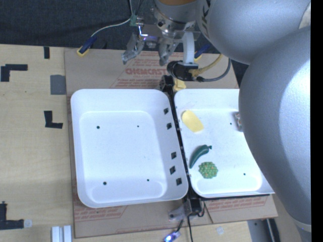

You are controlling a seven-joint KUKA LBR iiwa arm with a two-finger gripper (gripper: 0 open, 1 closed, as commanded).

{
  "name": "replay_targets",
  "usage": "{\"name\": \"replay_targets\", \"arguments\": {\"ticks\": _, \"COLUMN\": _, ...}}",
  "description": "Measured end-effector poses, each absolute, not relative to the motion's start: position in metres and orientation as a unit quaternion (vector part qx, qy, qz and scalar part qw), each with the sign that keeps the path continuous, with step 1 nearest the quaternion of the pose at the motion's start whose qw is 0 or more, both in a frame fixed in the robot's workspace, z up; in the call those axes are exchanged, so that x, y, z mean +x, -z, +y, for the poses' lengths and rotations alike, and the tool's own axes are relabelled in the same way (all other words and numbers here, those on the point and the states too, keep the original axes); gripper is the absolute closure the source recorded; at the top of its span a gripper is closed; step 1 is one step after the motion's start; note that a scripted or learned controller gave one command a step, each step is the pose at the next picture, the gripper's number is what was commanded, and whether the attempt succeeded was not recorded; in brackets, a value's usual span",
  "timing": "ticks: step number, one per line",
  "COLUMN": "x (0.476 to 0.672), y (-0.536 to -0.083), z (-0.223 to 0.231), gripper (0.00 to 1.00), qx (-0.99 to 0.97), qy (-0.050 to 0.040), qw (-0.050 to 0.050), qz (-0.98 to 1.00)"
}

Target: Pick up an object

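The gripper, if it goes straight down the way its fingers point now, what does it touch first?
The gripper hangs open above the brown cardboard sheet, behind the left bin. Going straight down, it would probably meet that cardboard first, not a bin, though depth is hard to judge from this slanted view.

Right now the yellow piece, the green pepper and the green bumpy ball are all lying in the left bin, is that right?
Not quite. The camera view shows the yellow piece, the green pepper and the green bumpy ball all lying in the right bin, not the left bin.
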State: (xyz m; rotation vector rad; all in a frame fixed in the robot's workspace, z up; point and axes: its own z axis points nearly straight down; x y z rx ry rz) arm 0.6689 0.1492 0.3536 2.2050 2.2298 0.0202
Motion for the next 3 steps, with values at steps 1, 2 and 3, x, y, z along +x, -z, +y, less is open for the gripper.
{"name": "replay_targets", "arguments": {"ticks": 1, "x": 0.668, "y": -0.354, "z": 0.143, "gripper": 1.00, "qx": 0.706, "qy": 0.0014, "qw": 0.000, "qz": 0.709}}
{"name": "replay_targets", "arguments": {"ticks": 2, "x": 0.668, "y": -0.482, "z": 0.156, "gripper": 1.00, "qx": 0.706, "qy": -0.0057, "qw": 0.003, "qz": 0.709}}
{"name": "replay_targets", "arguments": {"ticks": 3, "x": 0.639, "y": -0.540, "z": 0.158, "gripper": 1.00, "qx": 0.706, "qy": -0.0032, "qw": 0.002, "qz": 0.708}}
